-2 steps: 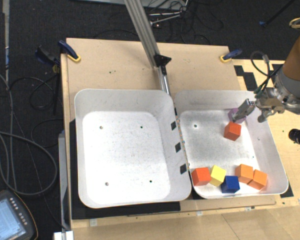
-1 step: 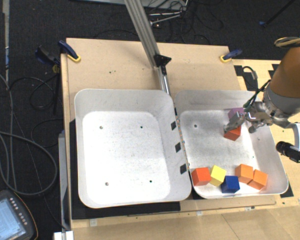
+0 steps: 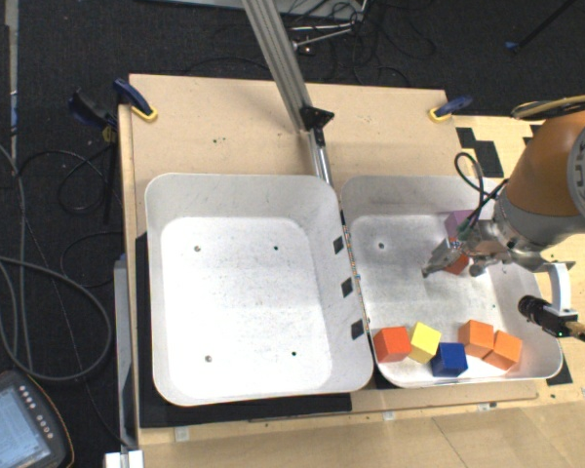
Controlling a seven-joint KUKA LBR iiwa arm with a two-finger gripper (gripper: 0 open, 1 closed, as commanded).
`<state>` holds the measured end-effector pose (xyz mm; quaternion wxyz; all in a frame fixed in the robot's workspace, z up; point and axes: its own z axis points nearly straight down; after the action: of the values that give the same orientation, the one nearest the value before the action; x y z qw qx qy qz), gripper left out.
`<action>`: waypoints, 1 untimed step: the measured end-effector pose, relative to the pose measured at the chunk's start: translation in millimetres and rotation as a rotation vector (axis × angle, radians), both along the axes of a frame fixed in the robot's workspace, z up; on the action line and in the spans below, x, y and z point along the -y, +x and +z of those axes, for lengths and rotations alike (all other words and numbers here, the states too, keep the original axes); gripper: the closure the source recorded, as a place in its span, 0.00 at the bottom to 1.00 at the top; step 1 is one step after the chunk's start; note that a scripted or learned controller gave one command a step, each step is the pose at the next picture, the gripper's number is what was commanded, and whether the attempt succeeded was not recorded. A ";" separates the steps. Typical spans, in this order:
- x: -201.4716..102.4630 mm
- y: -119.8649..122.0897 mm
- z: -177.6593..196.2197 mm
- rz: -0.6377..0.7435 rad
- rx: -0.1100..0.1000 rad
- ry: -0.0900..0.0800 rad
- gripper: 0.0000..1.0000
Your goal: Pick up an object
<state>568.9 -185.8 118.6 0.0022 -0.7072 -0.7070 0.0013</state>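
Note:
My gripper (image 3: pixel 452 260) hangs low in the right bin (image 3: pixel 390 224), near its back right part. A small red piece (image 3: pixel 456 266) shows right under the gripper's tip, and a purple block (image 3: pixel 458 223) lies just behind it, partly hidden by the wrist. Along the bin's front wall lie an orange-red block (image 3: pixel 393 342), a yellow block (image 3: pixel 425 340), a blue block (image 3: pixel 449 359) and two orange blocks (image 3: pixel 479 335) (image 3: pixel 506 350). Whether the red piece is gripped or only lies beneath the gripper is not visible.
The left bin (image 3: pixel 175 261) sits beside the right one, their rims touching at the middle. A slanted metal pole (image 3: pixel 278 52) rises from the back of the bench. Clamps (image 3: pixel 136 100) hold the board's far corners.

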 end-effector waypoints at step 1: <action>1.2 1.8 13.7 -0.001 0.007 -0.003 1.00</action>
<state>570.8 -187.0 132.2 -0.0013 -0.7074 -0.7068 -0.0004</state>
